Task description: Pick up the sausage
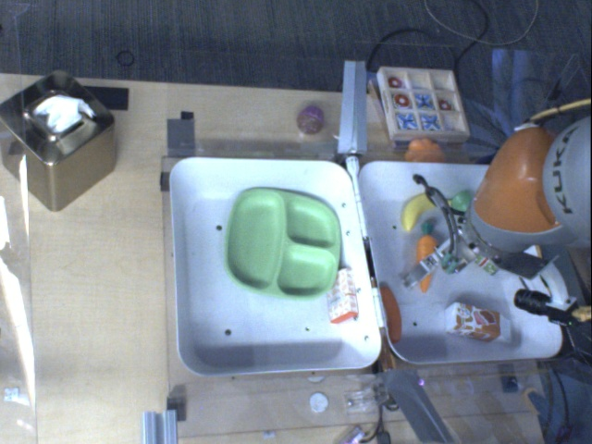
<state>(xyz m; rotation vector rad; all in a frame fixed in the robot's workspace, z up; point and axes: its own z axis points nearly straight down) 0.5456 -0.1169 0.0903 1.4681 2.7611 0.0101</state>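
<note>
While the box with white tissue stands alone at the counter's far left, well clear of the work, the left bin holds a green divided tray near its middle. A small red-and-white carton lies against the tray's near right corner; its print is too small to read. A purple ball rests on the counter just beyond this bin, out of play.

Just right of the divider, the sausage, a dark reddish oblong, lies along the left wall of the right bin, towards the near corner. I judge that the wall crowds it on one side, so a grasp would likely need to come from above, closing along the wall.

Beyond the right bin sits a noughts-and-crosses board with red rings and blue crosses. Inside the bin a banana lies at the far side with a carrot just near of it. The gripper hangs low beside the carrot, right of the sausage and apart from it; whether it is apart or together I cannot tell, and nothing shows clamped in it. A brown-and-white carton lies further right, its label unreadable. The arm reaches in from the right, its casing showing the letters "KU".
</note>
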